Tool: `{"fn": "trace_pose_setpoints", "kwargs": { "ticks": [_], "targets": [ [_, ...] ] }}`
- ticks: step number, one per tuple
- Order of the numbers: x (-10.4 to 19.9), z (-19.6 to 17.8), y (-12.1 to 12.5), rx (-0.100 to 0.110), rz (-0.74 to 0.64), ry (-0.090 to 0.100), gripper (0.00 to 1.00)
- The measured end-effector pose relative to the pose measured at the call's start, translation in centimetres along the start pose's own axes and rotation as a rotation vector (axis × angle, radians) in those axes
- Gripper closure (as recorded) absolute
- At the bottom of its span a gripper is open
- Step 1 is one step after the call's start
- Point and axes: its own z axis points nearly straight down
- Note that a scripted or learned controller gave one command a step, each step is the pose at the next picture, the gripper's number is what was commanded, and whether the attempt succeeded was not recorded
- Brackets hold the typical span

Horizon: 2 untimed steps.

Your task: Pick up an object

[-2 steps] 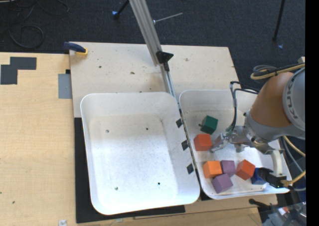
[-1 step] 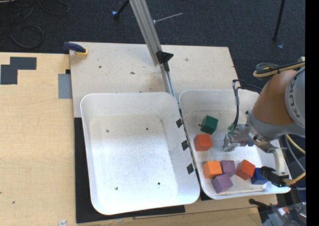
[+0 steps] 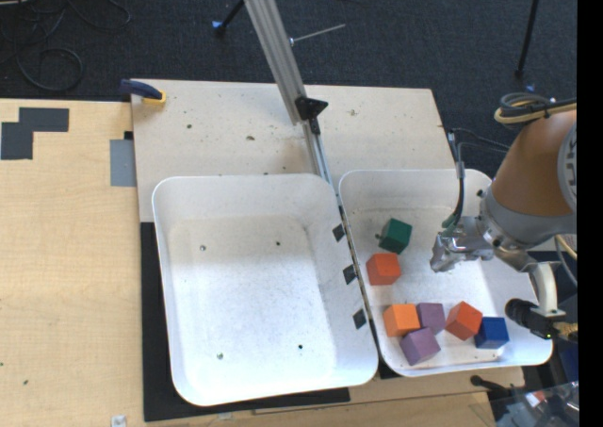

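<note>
Camera view: hand (image 3: pixel 450 255) over right bin (image 3: pixel 415 188), beside green cube (image 3: pixel 396 234); finger spread impossible to tell, nothing visibly held.

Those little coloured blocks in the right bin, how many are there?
7, all in the right bin: green block, red block, orange block, two purple blocks, red-orange block, blue block. The gripper may hide more.

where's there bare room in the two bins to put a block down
The left bin has bare floor from wall to wall. In the right bin, the far strip above the green block is free. Its near end is crowded: orange, two purple, red and blue blocks cluster there, another red block sits by the divider, and the gripper hangs mid-bin.
</note>
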Motion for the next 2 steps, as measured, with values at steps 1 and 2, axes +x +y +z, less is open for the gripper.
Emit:
{"fn": "trace_pose_setpoints", "kwargs": {
  "ticks": [1, 2],
  "targets": [
    [-0.5, -4.6, 0.8, 0.0, 0.001, -0.001, 1.0],
    [-1.4, -9.2, 1.3, 0.0, 0.001, -0.001, 1.0]
  ]
}}
